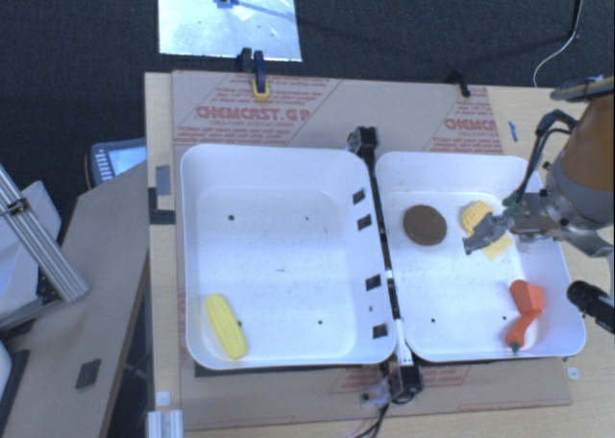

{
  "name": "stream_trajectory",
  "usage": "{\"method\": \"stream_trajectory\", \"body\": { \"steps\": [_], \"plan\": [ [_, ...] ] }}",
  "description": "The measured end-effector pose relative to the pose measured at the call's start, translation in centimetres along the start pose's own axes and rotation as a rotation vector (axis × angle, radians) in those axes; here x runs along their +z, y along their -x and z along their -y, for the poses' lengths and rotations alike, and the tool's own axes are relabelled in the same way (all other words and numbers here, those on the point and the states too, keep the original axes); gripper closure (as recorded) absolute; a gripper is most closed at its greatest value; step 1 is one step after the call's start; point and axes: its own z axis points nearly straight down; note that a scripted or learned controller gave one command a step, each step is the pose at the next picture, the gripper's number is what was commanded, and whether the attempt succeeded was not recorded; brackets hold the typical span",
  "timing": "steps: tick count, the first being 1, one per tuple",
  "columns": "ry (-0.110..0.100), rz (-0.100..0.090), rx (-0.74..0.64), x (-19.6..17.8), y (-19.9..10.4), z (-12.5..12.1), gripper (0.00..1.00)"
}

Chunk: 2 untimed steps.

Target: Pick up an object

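Observation:
My gripper (483, 231) hangs over the right bin (452, 345), reaching in from the right below the grey arm with its orange band (586, 153). It sits right on top of a yellow object (474, 214), whose yellow shows both above and below the gripper tip. A brown round disc (424, 225) lies just left of the gripper. An orange carrot-like piece (522, 309) lies at the front right of the same bin. A yellow corn cob (226, 326) rests in the front left corner of the left bin (279, 162).
A black divider with clips (377, 254) runs between the two bins. Cables trail at the bench's front edge (389, 393). A shiny metal plate (228, 2) lies on the dark floor behind the bench.

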Motion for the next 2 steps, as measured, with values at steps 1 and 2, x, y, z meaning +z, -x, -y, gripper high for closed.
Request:
{"method": "stream_trajectory", "body": {
  "steps": [1, 2],
  "plan": [
    [0.002, 0.001, 0.001, 0.1, 1.1, -1.8, 0.0],
    [0.004, 0.001, 0.001, -0.9, 1.0, -1.9, 1.0]
  ]
}}
